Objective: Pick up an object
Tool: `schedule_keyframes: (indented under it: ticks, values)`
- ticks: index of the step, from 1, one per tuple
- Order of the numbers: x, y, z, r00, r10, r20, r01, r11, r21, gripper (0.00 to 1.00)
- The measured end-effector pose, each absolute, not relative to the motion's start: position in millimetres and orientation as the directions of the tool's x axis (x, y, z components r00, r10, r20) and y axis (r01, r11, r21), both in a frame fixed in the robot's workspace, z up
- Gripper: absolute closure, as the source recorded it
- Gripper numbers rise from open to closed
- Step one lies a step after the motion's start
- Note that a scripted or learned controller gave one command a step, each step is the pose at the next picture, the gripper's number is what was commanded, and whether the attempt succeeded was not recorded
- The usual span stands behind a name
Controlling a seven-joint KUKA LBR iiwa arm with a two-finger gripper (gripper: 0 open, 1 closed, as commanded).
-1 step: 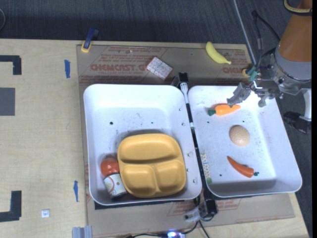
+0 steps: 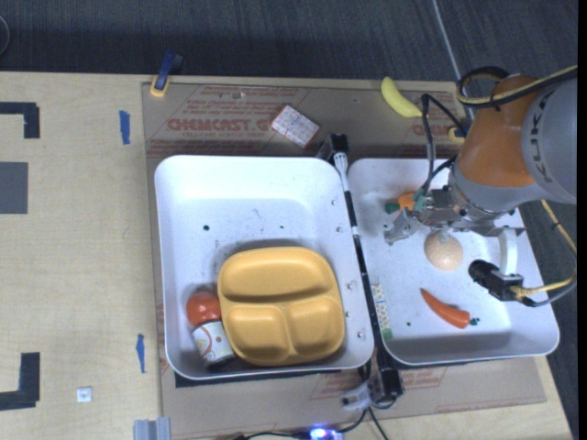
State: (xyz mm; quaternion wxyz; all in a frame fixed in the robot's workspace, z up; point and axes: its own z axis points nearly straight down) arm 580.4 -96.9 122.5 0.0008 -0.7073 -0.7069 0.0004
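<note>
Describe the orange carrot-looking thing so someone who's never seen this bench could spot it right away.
Start at the right-hand white bin, the one the grey and orange arm reaches over. Look toward its near edge, below the pale egg-shaped object. The toy carrot lies flat there on its own: long, tapered and orange with a small green tip, unlike the round pale object above it.

Single fixed camera above bench (image 2: 73,246) — looks down at slant, both bins framed — arm (image 2: 514,145) enters right.
</note>
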Motion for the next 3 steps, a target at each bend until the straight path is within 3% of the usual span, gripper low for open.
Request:
schedule_keyframes:
  ticks: [1,2,3]
  values:
    - [555.0,-93,86,0.000,1.000,0.000,1.000,0.000,0.004,0.00]
    - [494.6,-92,86,0.001,1.000,0.000,1.000,-0.001,0.002,0.00]
    - [496.1,-91,96,0.002,1.000,0.000,1.000,-0.002,0.007,1.00]
